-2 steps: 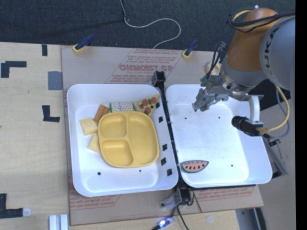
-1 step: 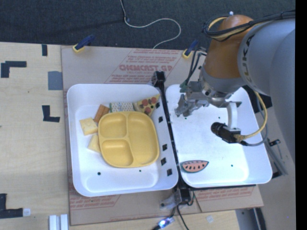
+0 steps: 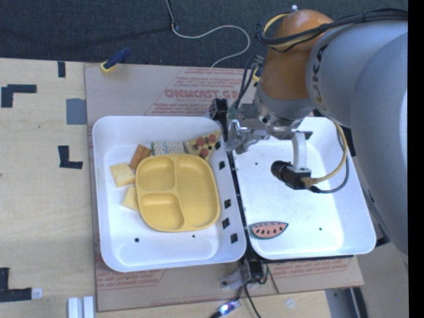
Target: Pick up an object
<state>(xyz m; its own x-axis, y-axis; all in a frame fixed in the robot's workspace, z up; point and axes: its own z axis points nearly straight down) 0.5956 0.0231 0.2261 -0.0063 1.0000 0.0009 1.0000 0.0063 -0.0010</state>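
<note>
So there's no single target here, anything in the bins counts. The easiest grab looks like the watermelon slice (image 3: 268, 229), a flat little toy wedge, red with a green rind, lying by itself at the lower edge of the right bin (image 3: 331, 234), which sits right of center in the frame. Over in the left bin (image 3: 106, 177), the yellow divided plate (image 3: 177, 192) is smooth plastic with three compartments, and it sits partly on top of some tan cracker-looking squares (image 3: 122, 174) plus a pizza slice toy (image 3: 204, 143) near the divider.

The gripper (image 3: 237, 136) hangs right over the wall between the two bins, near frame center, with nothing visibly in it. How wide it's spread I honestly can't tell from this angle.

My read: it's at the approach stage, nothing picked yet. Next it needs to commit to one item and drop down squarely. Those flat pieces look tricky to pinch.
</note>
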